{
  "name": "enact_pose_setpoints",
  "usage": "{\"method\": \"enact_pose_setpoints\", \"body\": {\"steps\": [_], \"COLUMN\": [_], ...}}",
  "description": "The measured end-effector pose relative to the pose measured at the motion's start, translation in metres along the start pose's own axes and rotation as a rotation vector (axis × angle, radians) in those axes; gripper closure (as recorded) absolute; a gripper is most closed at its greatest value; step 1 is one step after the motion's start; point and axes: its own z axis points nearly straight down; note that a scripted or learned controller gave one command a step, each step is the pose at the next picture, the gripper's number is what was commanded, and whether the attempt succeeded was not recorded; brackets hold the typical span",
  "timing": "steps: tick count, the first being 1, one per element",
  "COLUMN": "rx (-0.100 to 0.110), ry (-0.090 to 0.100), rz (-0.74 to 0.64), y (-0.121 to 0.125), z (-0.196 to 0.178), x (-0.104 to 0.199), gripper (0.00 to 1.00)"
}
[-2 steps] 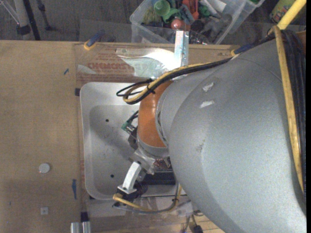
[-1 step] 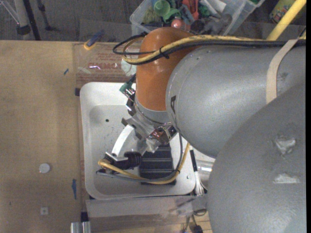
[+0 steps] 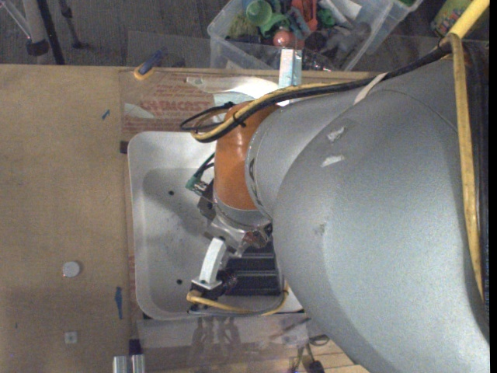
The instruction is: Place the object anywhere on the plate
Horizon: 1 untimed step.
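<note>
My grey arm with its orange band (image 3: 233,169) reaches in from the right and covers most of the bench. The wrist points down into the left white bin (image 3: 147,224). The gripper (image 3: 247,277) hangs low over the near right part of that bin's floor, its dark body just above the front rim. The arm hides the right bin and most of what lies under it. On the bare grey floor of the left bin I see only a few small dark specks.
Behind the bins stands a clear plastic tub (image 3: 311,14) full of coloured toys. A printed cardboard sheet (image 3: 167,99) lies under the bin's far edge. A small white disc (image 3: 71,269) rests on the wooden bench at left.
</note>
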Motion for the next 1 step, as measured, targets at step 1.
{"method": "enact_pose_setpoints", "body": {"steps": [1], "rx": [-0.002], "ry": [0.002], "rz": [0.132], "y": [0.0316], "z": [-0.0660], "x": [0.0533], "gripper": [1.00]}}
